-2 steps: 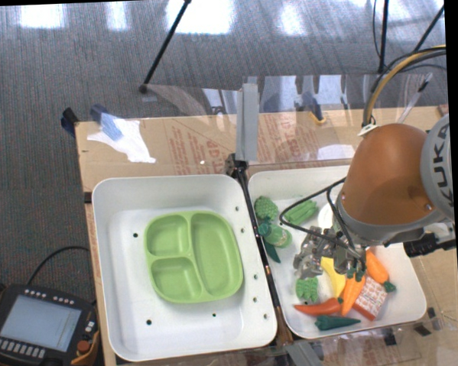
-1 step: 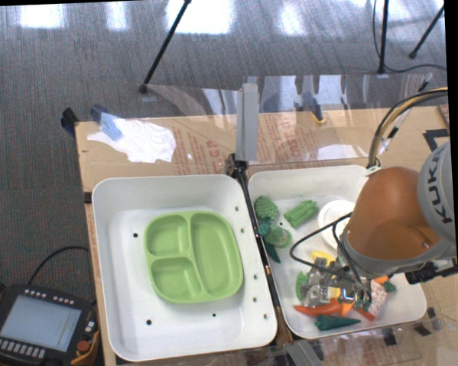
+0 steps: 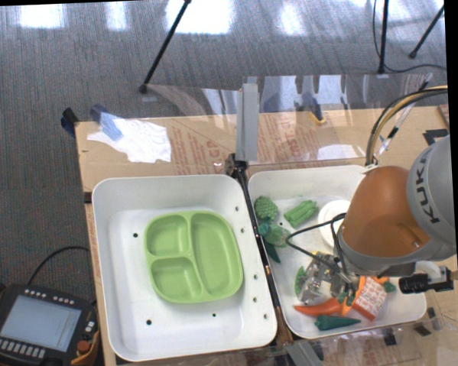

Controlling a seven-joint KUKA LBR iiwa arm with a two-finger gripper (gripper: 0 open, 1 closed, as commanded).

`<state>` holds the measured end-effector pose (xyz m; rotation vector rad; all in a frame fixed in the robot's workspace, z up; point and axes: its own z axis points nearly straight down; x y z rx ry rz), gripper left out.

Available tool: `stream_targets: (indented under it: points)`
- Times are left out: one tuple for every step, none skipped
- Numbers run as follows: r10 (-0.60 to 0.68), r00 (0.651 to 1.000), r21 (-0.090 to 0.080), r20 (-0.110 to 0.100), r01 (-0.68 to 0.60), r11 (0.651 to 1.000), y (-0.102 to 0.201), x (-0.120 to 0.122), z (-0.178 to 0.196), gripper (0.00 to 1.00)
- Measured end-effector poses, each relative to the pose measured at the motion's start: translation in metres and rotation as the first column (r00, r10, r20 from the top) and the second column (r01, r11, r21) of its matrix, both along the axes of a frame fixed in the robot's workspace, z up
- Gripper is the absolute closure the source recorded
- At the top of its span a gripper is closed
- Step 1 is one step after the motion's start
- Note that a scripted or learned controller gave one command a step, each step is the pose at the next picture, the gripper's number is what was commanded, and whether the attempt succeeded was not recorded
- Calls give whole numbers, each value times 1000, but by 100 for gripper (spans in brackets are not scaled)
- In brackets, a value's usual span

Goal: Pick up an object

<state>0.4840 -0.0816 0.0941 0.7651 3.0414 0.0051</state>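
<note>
gripper (image 3: 320, 282) low in right bin (image 3: 389, 315), near front rim | jaws: cannot tell

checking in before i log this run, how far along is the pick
Done: the arm has reached into the right bin, its gripper low among the toy foods by the orange carrot. In hand: nothing visibly held. Left: grasping and lifting one item. The green divided plate sits alone in the left bin.
</note>
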Motion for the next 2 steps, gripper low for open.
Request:
stream_targets:
  points:
    - [-397,918,3,8,397,918,-38,47,1,100]
    - [-472,882,3,1,472,882,27,3,139,100]
